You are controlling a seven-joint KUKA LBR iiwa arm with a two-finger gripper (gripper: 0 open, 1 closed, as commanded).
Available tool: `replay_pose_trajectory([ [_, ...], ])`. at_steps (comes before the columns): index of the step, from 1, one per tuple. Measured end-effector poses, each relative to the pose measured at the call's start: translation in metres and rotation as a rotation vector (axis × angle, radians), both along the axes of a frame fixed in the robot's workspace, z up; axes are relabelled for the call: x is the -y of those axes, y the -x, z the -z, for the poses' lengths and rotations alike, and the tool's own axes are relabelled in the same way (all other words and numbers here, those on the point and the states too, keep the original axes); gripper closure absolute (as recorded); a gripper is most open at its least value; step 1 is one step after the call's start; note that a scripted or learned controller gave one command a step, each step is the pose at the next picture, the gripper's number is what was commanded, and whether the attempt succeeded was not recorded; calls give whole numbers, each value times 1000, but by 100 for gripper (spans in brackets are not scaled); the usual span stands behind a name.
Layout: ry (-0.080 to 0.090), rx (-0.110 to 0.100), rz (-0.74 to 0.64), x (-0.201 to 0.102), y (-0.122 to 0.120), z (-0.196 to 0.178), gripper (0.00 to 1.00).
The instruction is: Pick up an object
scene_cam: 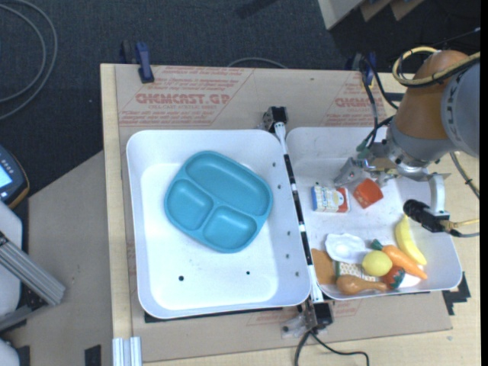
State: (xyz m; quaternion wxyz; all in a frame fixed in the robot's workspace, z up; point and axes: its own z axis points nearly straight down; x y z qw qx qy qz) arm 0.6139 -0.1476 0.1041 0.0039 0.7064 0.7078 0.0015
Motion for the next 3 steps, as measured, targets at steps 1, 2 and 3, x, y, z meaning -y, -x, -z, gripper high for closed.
replay_pose_trajectory([
  [1,-7,1,3,16,20,15,0],
  [2,-5,6,1,15,18,3,100],
  [3,-4,0,-7,-80,-5,-86,100],
])
